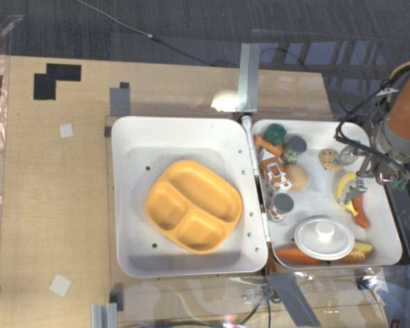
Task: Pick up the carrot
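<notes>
Below, the carrot (297,255) lies partly under a white lid (323,238); fingers' (359,183) state unclear.

2 white bins (123,183), 1 yellow plate (193,205), 2 carrots (266,144), 1 banana (344,185).

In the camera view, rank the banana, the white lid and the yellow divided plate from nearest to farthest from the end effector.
1. Banana, just left of the end effector, right bin.
2. White lid, lower in the same bin.
3. Yellow divided plate, in the left bin.
</notes>
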Robot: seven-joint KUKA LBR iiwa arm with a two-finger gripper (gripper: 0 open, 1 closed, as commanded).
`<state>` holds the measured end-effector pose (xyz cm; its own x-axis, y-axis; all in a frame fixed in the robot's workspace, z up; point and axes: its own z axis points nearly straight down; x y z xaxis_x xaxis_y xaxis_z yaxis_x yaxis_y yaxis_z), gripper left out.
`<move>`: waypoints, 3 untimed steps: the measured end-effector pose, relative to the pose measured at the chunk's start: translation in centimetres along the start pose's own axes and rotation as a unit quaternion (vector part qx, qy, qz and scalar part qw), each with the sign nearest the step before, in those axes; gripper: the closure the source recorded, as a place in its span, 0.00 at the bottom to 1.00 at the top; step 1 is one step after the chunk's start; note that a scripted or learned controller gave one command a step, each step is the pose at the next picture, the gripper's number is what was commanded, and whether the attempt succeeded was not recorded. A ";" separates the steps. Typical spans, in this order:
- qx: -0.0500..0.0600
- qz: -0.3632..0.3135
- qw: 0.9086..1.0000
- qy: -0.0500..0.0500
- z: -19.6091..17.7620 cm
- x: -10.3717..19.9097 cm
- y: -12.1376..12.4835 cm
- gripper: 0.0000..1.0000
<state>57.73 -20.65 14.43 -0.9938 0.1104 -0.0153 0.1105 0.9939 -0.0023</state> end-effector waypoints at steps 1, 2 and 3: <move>-0.001 0.041 0.999 0.002 3.6 4.5 -0.4 0.00; 0.000 0.039 0.999 -0.004 2.3 4.1 -0.3 1.00; -0.003 0.059 0.998 0.003 1.9 2.0 6.2 1.00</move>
<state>56.41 -14.27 12.49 -0.9739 0.2266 -0.0099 0.2266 0.9740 0.0042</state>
